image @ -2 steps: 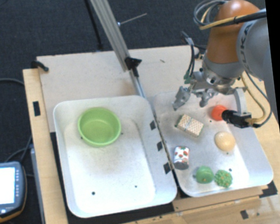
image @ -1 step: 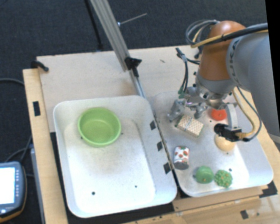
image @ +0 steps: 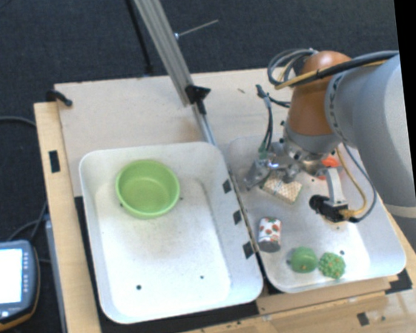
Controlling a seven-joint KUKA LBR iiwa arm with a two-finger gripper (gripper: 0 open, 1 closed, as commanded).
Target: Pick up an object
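My gripper (image: 262,169) hangs over the upper left part of the right bin (image: 378,251), reaching in from the right. Just below and right of it lies a tan waffle-patterned piece (image: 284,188), close to the gripper; I cannot tell whether they touch. A small white cup with red spots (image: 269,234) stands nearer the front, by the bin's left wall. Two green things lie at the front: a smooth round one (image: 302,259) and a bumpy one (image: 331,264). A bit of an orange thing (image: 330,161) peeks out under the wrist.
In the left bin (image: 168,278) a light green bowl (image: 148,188) sits at the back left. A slanted metal post (image: 168,47) rises behind the bins. A tablet-like pendant (image: 5,282) lies off the bench at the left.
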